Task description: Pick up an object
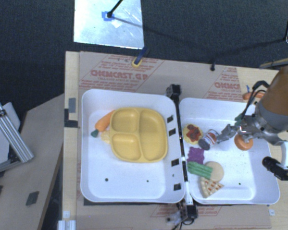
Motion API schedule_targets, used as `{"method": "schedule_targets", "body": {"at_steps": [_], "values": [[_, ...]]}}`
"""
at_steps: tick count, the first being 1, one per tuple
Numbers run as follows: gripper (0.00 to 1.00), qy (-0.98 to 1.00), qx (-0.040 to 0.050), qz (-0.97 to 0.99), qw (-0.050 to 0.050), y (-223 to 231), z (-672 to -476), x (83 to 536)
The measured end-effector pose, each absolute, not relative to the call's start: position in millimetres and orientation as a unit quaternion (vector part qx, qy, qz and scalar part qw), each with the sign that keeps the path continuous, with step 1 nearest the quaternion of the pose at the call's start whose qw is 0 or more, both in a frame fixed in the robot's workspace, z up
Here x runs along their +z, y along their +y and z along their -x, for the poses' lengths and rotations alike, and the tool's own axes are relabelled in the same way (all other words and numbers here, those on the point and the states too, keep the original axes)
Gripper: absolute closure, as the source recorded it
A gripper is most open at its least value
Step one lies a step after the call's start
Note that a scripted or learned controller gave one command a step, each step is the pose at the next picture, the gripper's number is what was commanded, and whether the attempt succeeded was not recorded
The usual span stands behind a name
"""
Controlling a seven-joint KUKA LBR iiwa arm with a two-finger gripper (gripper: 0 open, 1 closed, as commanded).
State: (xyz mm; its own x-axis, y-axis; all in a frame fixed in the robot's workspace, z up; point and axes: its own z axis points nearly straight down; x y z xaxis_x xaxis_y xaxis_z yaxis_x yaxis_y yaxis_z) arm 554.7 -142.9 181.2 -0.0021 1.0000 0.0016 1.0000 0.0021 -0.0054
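The right bin holds toy food. There is a small red and white can, a red-topped round piece, a purple piece, a green strip, a tan cookie, a waffle wedge and an orange ball. My gripper hangs low over this bin. It is just right of the can and left of the orange ball, which the wrist partly covers. Nothing is visibly lifted.
The left bin carries a yellow divided plate with a toy carrot at its left edge. A black divider runs between the bins. The arm's grey body covers the right bin's far right corner.
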Motion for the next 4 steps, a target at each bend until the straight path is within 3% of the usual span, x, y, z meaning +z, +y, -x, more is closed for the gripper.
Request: {"method": "schedule_targets", "body": {"at_steps": [1,2,3,4], "values": [[0.00,-0.708,-0.0006,0.706,0.000,-143,-556.7,184],[0.00,-0.709,0.0003,0.706,0.001,-136,-563.5,130],[0.00,-0.708,-0.0040,0.707,-0.008,-138,-568.6,110],[1.00,-0.708,-0.0039,0.706,-0.006,-138,-568.1,120]]}}
